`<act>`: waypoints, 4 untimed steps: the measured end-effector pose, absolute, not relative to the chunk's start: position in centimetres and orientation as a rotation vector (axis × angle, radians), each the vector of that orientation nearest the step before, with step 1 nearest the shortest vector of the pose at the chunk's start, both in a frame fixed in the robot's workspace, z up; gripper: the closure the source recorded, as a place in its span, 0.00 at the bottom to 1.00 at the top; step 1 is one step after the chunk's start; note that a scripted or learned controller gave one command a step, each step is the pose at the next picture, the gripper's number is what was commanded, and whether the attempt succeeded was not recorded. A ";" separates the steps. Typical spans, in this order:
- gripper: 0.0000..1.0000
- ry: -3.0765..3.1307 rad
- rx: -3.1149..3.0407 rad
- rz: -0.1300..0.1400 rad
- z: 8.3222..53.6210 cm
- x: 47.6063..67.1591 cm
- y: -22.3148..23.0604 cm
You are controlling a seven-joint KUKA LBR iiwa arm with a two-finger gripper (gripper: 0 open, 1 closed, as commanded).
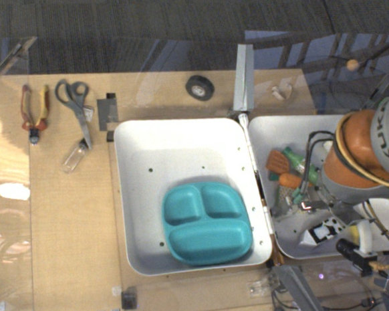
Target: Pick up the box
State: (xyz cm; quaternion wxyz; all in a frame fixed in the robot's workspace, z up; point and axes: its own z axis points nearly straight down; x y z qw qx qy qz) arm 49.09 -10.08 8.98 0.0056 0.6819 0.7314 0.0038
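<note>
1. Wooden bench [68, 248] fills most of the view, with dark carpet beyond it at 12 o'clock.
2. Two shallow white bins sit side by side on it: the left bin [141, 156] near the middle of the view and the right bin [270, 135] at 3 o'clock of it, their rims almost touching.
3. Inside the left bin, toward its 5 o'clock corner, lies a teal divided tray [206, 223], two small compartments above one long one.
4. Above the right bin hangs the arm [368, 151], grey with an orange band, covering much of that bin.
5. Its gripper [304, 200] seems to reach down among clutter near the middle of the right bin; the view is too cramped to tell whether the fingers are spread or closed.
6. At 11 o'clock of the gripper lie orange and green toy pieces [284, 164], heaped together.
7. At 5 o'clock of the gripper, near the bin's lower wall, rests a small white box [324, 230] with black markings, apart from the gripper.
8. On the bench at 10 o'clock of the left bin lie scissors [76, 104] and red-handled pliers [33, 110]; a roll of black tape [200, 87] sits at 12 o'clock.
</note>
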 end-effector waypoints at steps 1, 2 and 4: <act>0.00 2.196 2.228 0.013 9.0 52.5 -8.7; 1.00 2.196 2.223 0.018 10.1 52.7 -8.6; 1.00 1.548 2.734 0.001 18.4 48.7 2.6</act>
